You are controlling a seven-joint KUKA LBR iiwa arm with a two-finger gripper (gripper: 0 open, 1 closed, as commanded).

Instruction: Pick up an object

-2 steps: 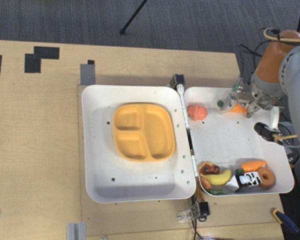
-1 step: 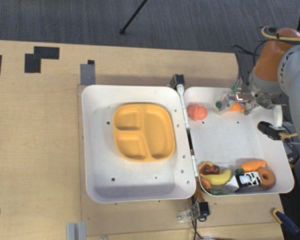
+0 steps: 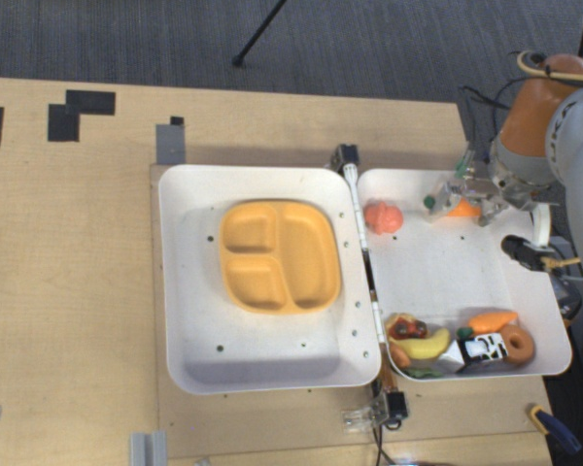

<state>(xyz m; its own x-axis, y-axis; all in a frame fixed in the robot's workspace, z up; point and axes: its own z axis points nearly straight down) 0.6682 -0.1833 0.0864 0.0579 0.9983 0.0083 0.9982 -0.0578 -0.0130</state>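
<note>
I judge the approach step in hand: my gripper [image 3: 463,202] sits low at the right bin's [image 3: 437,270] far edge, jaw state I cannot tell, an orange carrot-like piece [image 3: 460,209] right at the jaws, the pink ball [image 3: 383,217] off toward the divider, the food cluster [image 3: 462,342] well clear, so next I close and lift.

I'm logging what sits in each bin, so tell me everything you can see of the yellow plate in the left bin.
The yellow plate is a rounded-square divided dish, matte like plastic, with three compartments: two smaller ones on its left side and one larger on its right. All three hold nothing. It lies flat, right side up, turned slightly askew, near the middle of the left bin, resting on the bin floor. Nothing else touches it.
</note>
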